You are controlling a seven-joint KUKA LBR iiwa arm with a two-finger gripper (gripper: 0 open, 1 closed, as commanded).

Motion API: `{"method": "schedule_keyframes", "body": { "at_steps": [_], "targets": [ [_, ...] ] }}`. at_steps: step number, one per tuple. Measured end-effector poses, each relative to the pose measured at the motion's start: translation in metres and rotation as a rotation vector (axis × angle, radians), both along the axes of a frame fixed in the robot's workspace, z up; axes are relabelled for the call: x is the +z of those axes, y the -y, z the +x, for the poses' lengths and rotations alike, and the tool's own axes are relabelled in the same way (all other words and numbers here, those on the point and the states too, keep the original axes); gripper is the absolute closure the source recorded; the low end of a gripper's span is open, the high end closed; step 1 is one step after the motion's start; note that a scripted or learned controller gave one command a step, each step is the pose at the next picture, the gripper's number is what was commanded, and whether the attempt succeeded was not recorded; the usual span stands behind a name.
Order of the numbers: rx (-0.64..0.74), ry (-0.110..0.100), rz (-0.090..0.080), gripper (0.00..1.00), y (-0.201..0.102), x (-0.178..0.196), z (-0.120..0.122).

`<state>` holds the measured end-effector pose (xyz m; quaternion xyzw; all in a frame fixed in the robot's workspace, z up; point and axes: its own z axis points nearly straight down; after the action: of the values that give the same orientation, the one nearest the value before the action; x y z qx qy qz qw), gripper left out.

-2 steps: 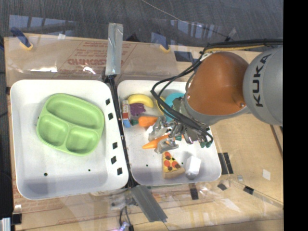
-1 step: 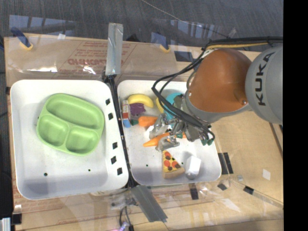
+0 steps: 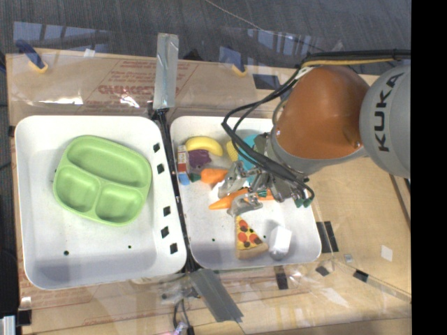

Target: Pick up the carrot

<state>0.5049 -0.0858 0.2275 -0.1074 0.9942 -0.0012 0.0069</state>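
Reaching in from the right, the arm [image 3: 349, 117] bends down over the right bin [image 3: 202, 253], its orange band bulging above the wrist and black cables looping off its left side. The gripper [image 3: 244, 190] hangs low among the toys near the bin's middle. Its metal fingers [image 3: 237, 181] sit right at the carrot [image 3: 225, 202], which lies on the bin floor pointing toward the lower left, but the jumble of metal, cable and orange plastic there makes it impossible to tell whether the fingers are spread, closed, or gripping anything.

Just above the carrot, a second orange piece [image 3: 213, 176] lies beside a purple toy [image 3: 200, 158], with a banana [image 3: 203, 145] at the bin's upper end. A pizza slice [image 3: 248, 238] rests below the gripper, and a small white object [image 3: 281, 241] lies just to its right. A teal item [image 3: 246, 145] peeks out from under the wrist, mostly covered by it.

The left bin [image 3: 42, 257] holds a green divided plate [image 3: 103, 179], well apart from the arm. The wrist and orange band hide the right bin's upper right corner, and the arm's grey body is cut off at the right.
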Motion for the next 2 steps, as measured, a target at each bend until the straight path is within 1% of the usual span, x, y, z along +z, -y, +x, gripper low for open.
{"method": "schedule_keyframes", "body": {
  "at_steps": [2],
  "targets": [
    [0.006,0.009,-0.002,1.00,-0.001,0.020,0.003]
  ]
}}
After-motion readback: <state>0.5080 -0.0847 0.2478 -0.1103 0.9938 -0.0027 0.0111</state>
